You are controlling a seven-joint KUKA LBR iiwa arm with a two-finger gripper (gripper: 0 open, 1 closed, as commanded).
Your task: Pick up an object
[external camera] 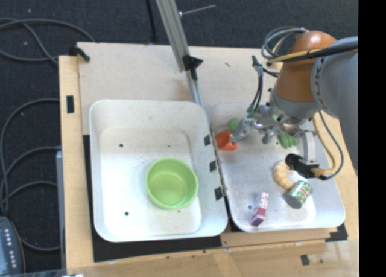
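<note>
Over the right bin (325, 209) my gripper (268, 128) hangs near its upper edge; whether it is spread or pinched I cannot tell. Just left sits an orange object (226, 142), a green piece (288, 139) just right. Nearer the front lie a small can (300, 193) and pink box (260, 208). A green bowl (172, 183) sits in the left bin (120, 131).

We see a thick grey arm (338, 76) with a rounded orange band (300, 67) above its wrist. Thin cables (278, 39) loop beside the band, and a metallic grey gripper (265, 130) sits below it.
</note>
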